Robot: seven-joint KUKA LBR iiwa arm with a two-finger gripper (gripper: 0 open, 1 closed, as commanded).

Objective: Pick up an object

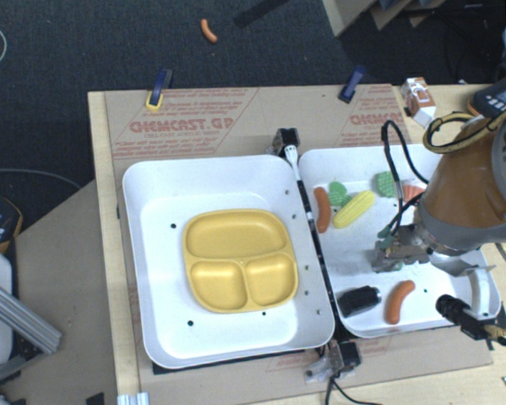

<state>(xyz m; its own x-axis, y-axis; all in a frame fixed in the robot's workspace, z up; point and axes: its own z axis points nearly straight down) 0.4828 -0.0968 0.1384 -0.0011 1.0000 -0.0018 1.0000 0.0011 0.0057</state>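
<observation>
Left bin holds a yellow divided tray. Right bin, from its left side: orange sausage, green piece, corn cob, black object, second sausage. Gripper low over bin floor, between corn and second sausage; can't tell its state, nothing visibly grasped.

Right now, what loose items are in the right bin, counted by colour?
Orange-red sausages: 2, one near the divider, one at the front
Green pieces: 2, and
Yellow corn: 1
Black item: 1
Total: 6; the arm may hide more.
</observation>
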